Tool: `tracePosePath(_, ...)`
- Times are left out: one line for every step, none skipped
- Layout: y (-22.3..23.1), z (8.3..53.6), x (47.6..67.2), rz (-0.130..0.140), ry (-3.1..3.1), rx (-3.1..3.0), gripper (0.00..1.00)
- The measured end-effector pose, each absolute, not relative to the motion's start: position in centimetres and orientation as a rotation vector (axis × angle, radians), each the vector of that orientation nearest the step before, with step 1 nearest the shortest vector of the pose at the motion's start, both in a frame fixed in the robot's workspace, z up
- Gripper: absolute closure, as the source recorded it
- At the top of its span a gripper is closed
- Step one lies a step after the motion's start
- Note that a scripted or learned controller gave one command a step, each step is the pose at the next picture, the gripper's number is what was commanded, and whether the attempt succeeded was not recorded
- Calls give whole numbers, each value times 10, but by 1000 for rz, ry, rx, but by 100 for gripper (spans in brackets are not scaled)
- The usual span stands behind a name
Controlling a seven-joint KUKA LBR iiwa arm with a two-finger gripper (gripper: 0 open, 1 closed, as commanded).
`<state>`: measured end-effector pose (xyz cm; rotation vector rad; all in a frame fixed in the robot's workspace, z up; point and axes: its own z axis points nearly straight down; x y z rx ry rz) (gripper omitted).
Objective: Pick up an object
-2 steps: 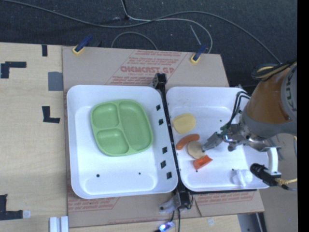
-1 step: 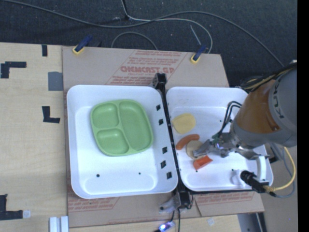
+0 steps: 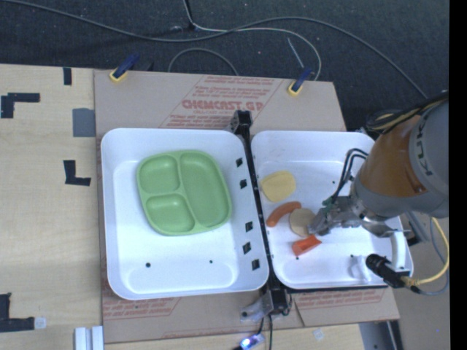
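Note:
In the right bin (image 3: 321,148) lie a pale yellow round piece (image 3: 279,185), an orange-red sausage shape (image 3: 282,213), a tan round piece (image 3: 300,222) and a small red-orange wedge (image 3: 307,245). My gripper (image 3: 323,222) is low in that bin, right beside the tan piece and just above the red wedge. Its tips touch or nearly touch the tan piece's right edge; I cannot make out anything held. The grey arm with its orange band (image 3: 390,168) reaches in from the right.
A green divided plate (image 3: 184,192) lies in the left bin (image 3: 117,217). A black divider with clips (image 3: 252,210) runs between the bins. Cables hang off the arm near the right bin's front right corner (image 3: 398,272).

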<state>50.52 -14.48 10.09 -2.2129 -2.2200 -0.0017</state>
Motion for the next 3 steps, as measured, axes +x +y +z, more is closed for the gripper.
tracePosePath(-137,144,505,0,-2223,-2218,100)
tracePosePath(-140,205,505,-2,-2225,-2222,100)
tracePosePath(-140,238,506,1,-2224,-2220,100)
